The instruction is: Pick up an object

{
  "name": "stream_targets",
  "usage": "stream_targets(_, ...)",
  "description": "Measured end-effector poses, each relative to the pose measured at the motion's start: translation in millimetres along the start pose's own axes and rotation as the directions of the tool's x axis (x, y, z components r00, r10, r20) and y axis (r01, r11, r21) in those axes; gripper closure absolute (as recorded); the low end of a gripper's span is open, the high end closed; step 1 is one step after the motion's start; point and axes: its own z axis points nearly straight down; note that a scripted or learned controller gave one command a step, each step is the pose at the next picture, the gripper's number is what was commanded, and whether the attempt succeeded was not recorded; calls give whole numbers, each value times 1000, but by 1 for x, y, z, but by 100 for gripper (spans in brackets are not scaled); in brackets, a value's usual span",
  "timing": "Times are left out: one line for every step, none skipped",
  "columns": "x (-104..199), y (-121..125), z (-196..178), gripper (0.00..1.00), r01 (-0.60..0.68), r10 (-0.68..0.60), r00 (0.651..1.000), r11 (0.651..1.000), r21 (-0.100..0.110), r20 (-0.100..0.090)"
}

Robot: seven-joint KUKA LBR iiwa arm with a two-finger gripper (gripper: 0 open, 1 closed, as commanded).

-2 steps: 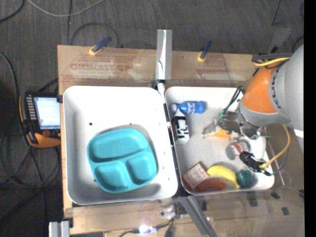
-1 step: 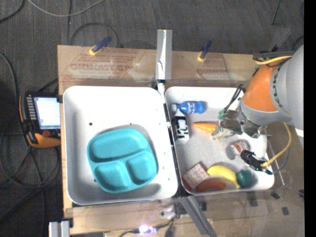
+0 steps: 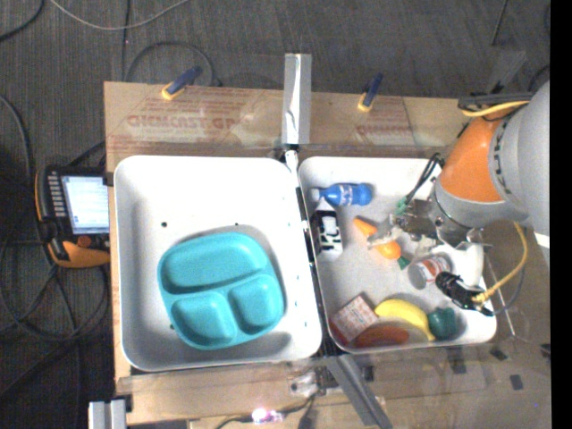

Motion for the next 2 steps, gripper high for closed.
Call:
stream_targets(1,51,8,0,66,-66,998,998,1,3)
stream_targets(1,52,1,100,68,-68,998,998,3,7)
